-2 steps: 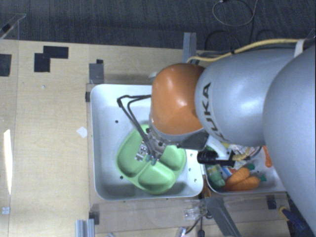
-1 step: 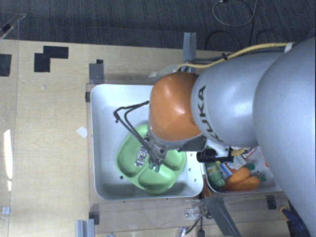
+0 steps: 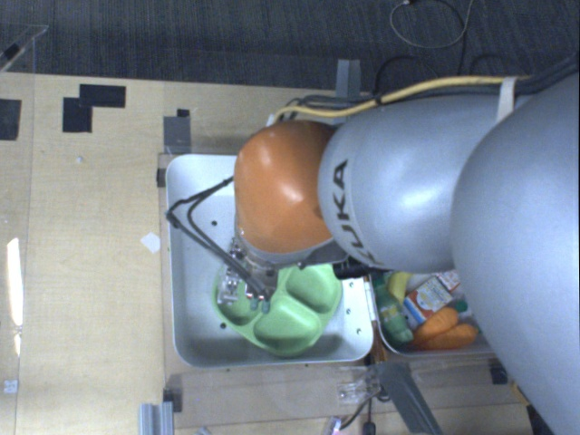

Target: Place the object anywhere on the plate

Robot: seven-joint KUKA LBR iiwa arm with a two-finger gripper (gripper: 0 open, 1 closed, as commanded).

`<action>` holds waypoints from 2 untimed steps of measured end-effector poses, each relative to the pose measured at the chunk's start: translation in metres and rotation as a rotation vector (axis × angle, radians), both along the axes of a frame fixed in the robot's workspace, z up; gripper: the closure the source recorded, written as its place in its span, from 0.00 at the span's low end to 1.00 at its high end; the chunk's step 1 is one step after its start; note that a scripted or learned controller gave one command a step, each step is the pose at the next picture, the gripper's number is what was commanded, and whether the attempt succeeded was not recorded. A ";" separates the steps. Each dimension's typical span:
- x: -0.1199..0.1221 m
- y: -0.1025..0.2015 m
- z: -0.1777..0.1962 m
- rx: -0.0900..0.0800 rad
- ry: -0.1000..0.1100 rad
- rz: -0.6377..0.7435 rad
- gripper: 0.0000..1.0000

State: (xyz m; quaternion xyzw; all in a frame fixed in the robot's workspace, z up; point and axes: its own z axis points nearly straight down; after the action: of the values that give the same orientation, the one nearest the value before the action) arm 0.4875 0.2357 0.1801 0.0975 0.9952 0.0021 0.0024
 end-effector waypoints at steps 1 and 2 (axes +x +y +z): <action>0.000 -0.001 -0.004 0.001 0.000 -0.045 1.00; 0.000 0.000 -0.001 -0.001 0.000 0.045 1.00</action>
State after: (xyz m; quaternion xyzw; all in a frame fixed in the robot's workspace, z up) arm 0.4875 0.2357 0.1788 0.0753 0.9972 0.0017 0.0025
